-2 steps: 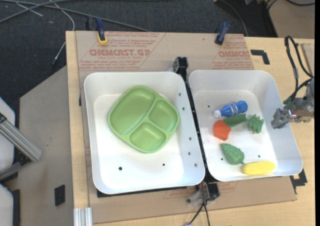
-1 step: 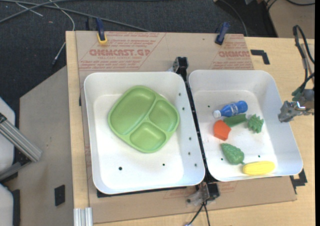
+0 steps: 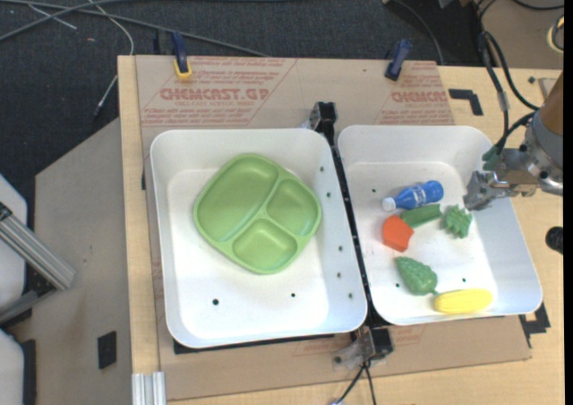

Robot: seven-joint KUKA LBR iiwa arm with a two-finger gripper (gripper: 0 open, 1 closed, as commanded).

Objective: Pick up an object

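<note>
The right bin (image 3: 512, 242) holds several small items. A blue bottle (image 3: 416, 194) lies beside a long green vegetable (image 3: 421, 213). An orange-red block (image 3: 397, 233) sits below them, and a green broccoli-like piece (image 3: 457, 221) lies to their right. A bumpy green piece (image 3: 415, 275) and a yellow piece (image 3: 463, 301) rest near the front. My gripper (image 3: 477, 192) reaches in from the right, just above and right of the broccoli-like piece. Nothing is visibly held in it.
The left bin (image 3: 179, 305) bears a light green divided plate (image 3: 258, 212). A black divider with clips (image 3: 324, 115) runs between the bins. Cardboard lies under both bins, with cables on the dark floor behind.
</note>
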